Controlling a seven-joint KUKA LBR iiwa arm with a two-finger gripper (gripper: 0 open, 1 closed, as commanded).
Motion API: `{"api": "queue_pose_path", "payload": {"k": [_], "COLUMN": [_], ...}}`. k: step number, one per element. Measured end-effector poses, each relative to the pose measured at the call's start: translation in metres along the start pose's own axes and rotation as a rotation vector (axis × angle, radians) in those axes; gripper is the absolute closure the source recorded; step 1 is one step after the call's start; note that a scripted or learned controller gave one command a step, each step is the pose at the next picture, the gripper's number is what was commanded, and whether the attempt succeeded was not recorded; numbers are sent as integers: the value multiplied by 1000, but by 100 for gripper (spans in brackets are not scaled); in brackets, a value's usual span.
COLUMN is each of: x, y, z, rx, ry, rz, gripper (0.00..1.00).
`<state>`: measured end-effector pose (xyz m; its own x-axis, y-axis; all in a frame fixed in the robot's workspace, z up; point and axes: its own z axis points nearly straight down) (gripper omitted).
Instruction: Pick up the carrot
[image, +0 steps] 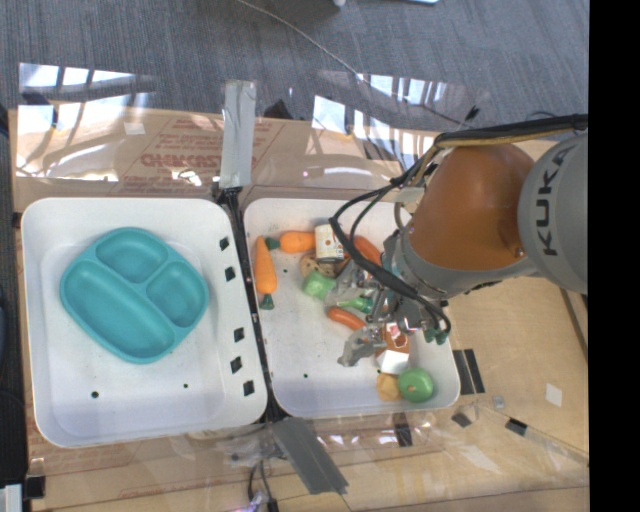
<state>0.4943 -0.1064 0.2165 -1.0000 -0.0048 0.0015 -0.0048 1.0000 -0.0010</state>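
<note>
The carrot (264, 268) lies along the right bin's (300, 395) 9 o'clock wall. The gripper (372, 340) hangs mid-bin over cluttered toys; I cannot tell its fingers' state. Green apple (416, 384) at 5 o'clock. Teal plate (134, 293) fills the left bin (60, 410).

Pretty bright and even overall, daylight-looking. Big glare patches sit on the clear sheet (150, 130) at the far side, streaky white reflections that wash out the print underneath. Both white bins (130, 400) run close to blown out, with soft shadows along their walls. The orange band (470, 210) shows a dull sheen. Slightly soft focus, small toys look mushy.
</note>
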Motion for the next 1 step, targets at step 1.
{"api": "queue_pose_path", "payload": {"k": [1], "x": [2], "y": [-75], "z": [-20], "rx": [1], "ry": [-3], "rz": [-115], "gripper": [0]}}
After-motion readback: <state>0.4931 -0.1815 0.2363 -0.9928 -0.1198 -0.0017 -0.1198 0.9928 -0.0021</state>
